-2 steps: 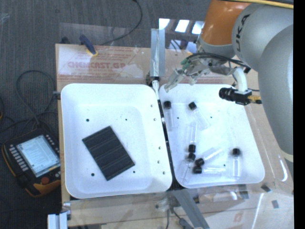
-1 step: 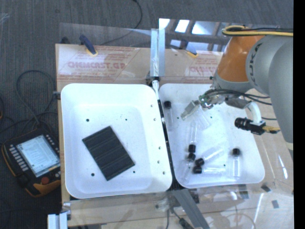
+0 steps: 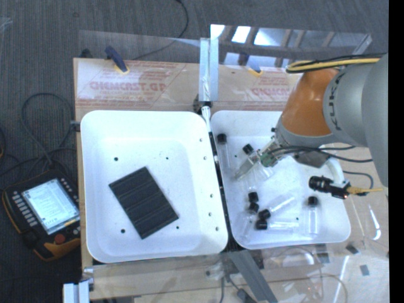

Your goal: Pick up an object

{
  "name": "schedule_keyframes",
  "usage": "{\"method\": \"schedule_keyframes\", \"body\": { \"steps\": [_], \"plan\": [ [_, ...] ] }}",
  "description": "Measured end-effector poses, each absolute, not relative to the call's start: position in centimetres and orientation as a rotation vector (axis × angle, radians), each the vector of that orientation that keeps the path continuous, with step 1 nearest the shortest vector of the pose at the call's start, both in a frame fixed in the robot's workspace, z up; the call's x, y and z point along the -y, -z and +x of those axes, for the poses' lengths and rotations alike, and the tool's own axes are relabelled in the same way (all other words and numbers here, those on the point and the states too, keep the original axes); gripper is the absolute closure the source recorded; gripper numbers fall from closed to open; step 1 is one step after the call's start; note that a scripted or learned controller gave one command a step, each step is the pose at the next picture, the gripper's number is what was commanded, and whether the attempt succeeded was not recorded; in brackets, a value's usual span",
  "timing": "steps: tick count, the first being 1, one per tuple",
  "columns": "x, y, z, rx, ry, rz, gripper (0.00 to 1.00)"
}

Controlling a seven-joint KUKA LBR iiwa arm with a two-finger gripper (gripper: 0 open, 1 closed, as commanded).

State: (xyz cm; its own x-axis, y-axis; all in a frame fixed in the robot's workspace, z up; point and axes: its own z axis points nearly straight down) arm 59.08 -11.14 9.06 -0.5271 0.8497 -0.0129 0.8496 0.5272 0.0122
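Reaching in from 3 o'clock, the arm (image 3: 328, 103) is hanging over the right bin (image 3: 341, 232), with the gripper (image 3: 264, 158) sitting low in that bin's upper-middle area. Whether the hand is wide, narrow or holding anything, I cannot tell; the tip is too small and cluttered to read.

Several clear vials with black caps are lying scattered in the right bin: one slanted vial (image 3: 243, 168) just at 9 o'clock of the gripper, a loose cluster (image 3: 268, 214) toward 6 o'clock, another vial (image 3: 311, 214) toward 5 o'clock. A flat black ribbed pad (image 3: 142, 201) is lying alone in the left bin (image 3: 95, 131), well apart from the gripper.

Judgement: the slanted vial is looking like the nearest candidate. Risks: vials are round and smooth, so one could be rolling or squirting away under closing contact; transparent bodies are hard to localise; crowded neighbours could be getting nudged or pinched together.
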Motion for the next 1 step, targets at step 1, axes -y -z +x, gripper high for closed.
{"method": "schedule_keyframes", "body": {
  "steps": [1],
  "plan": [
    [11.08,-10.08,59.2,-2.728,-0.013,1.52,1.0]
  ]
}}
